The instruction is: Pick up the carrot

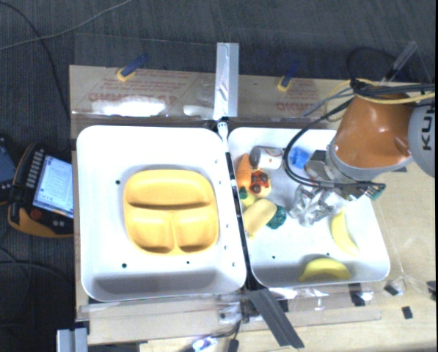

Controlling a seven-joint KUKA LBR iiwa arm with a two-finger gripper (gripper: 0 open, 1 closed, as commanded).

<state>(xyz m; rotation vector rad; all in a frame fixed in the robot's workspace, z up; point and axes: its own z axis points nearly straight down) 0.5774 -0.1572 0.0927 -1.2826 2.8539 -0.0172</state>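
Item: carrot (243,171), lying at 9 o'clock in the right bin (373,259), against the divider. Tool (312,205): poised at bin centre, nothing seen held; opening cannot be told. Step judged: approach; travel toward 9 o'clock is required. Surface (413,218): pale wood, dark carpet around.

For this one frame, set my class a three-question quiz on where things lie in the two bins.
1. True or false: the yellow divided tray lies in the left bin.
2. The carrot lies: A) against the right bin's left wall, B) on the yellow divided tray, C) outside both bins.
3. Fill in: the gripper hangs over the ____ bin.

Key: 1 true; 2 A; 3 right.
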